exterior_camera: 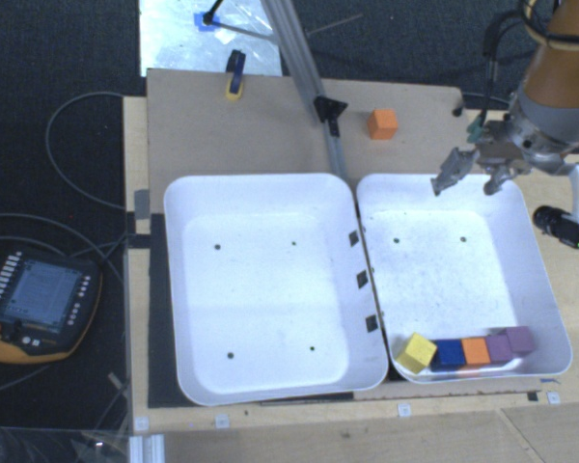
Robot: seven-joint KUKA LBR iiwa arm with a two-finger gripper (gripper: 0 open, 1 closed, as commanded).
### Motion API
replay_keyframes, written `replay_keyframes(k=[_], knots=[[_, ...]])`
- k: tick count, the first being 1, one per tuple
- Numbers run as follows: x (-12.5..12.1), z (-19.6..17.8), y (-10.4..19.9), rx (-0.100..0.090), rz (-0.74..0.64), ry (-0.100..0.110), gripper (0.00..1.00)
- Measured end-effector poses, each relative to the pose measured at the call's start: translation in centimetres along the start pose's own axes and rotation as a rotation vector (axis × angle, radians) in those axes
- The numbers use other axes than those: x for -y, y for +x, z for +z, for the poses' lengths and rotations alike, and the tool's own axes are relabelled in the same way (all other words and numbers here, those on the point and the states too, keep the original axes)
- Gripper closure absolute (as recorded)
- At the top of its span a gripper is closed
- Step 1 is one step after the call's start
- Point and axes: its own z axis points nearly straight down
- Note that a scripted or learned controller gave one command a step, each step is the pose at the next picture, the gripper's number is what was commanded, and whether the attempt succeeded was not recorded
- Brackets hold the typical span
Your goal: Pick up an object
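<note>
While the grey arm with orange band [560, 61] reaches in from the right, its two-finger hand [470, 174] hangs over the far edge of the right shallow white plastic bin [444, 258], w/ fingers spread apart and nothing between them. One finger [447, 176] points down-left, the other [492, 180] sits just beside the bin's far right corner.

Objs in right bin: row of small blocks along the near wall, touching or nearly so. L to R: yellow cube [417, 352] (tilted, at near-left corner), blue cube [450, 354], orange cube [476, 351], pale purple cube [500, 346], darker purple cube [520, 339]. All well apart from the hand, which is at the opposite end of the bin.

Left shallow white plastic bin [261, 287]: a few small dark dots on the floor; can't tell what they are.

Brown cardboard-topped worktop [270, 123] beyond the bins: lone orange cube [383, 123] outside the bins, near the right bin's far-left corner. Yellow-and-blue clamp [235, 73] near the worktop's far edge. Grey metal pole [294, 46] runs slantwise down to a black bracket [330, 110] btw the bins' far ends.

Floor at left: orange-and-grey teach pendant w/ screen [37, 302], cables looping around it.
</note>
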Motion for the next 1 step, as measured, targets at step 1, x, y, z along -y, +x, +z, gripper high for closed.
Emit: replay_keyframes(k=[1], knots=[[5.39, 3.18, -0.98, 0.0, 0.005, 0.007, 0.0]])
